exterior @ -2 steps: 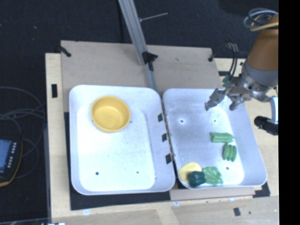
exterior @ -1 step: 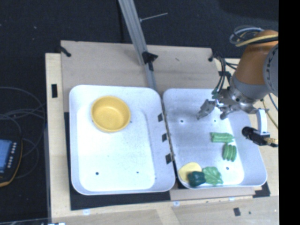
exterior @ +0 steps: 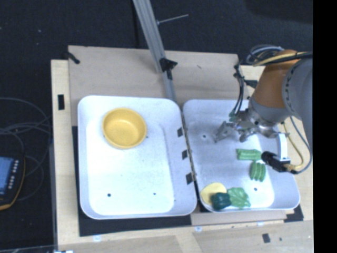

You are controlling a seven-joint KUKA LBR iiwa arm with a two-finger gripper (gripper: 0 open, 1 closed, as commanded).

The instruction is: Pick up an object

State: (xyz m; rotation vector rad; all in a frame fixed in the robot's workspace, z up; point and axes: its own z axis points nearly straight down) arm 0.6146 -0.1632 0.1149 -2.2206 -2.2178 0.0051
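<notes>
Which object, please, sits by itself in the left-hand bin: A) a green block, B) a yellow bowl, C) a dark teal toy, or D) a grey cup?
B: the yellow bowl rests alone in the upper part of the left bin, while the green pieces lie in the right bin.

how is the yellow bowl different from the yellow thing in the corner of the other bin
The yellow bowl lies alone in the left bin; the yellow piece lies in the right bin, against a dark green object. The yellow bowl looks far larger and is an open round dish; the yellow piece looks a solid lump. Both are yellow.
</notes>
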